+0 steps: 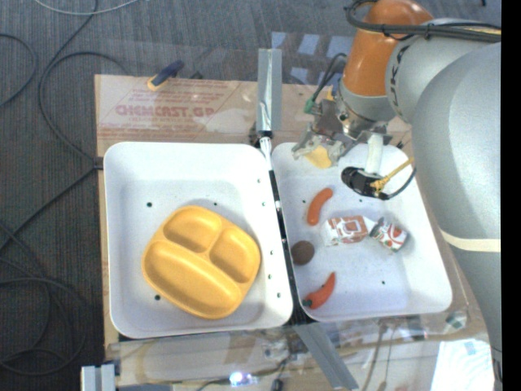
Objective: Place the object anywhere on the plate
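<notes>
The gripper [323, 142] sits at the far edge of the right bin [423, 296], directly over a pale yellow object [320, 158]; whether it grips that piece cannot be told. The yellow plate [202, 261] lies in the left bin [130, 177], well apart from the gripper, beyond the divider. Risk: a weak or partial hold would drop the object short of the plate. A nearby orange sausage [319, 206] could be knocked.
</notes>
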You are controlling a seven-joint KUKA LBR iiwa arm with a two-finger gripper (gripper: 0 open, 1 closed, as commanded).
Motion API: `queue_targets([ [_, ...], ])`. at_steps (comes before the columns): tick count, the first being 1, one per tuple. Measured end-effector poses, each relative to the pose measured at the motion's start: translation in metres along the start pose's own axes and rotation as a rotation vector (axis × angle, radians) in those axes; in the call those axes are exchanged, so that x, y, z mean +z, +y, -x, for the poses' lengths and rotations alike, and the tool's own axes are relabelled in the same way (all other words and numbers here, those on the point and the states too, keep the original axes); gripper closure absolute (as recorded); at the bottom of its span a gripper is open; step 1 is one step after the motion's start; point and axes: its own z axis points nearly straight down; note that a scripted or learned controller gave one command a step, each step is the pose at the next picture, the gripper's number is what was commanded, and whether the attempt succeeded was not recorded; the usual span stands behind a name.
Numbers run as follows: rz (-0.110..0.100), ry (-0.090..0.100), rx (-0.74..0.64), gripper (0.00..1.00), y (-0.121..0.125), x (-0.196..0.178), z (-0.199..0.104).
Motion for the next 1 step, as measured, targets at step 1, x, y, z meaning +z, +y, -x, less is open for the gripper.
queue_targets([
  [1, -0.002, 0.005, 0.063, 1.00, -0.0769, 0.0007, -0.0452],
])
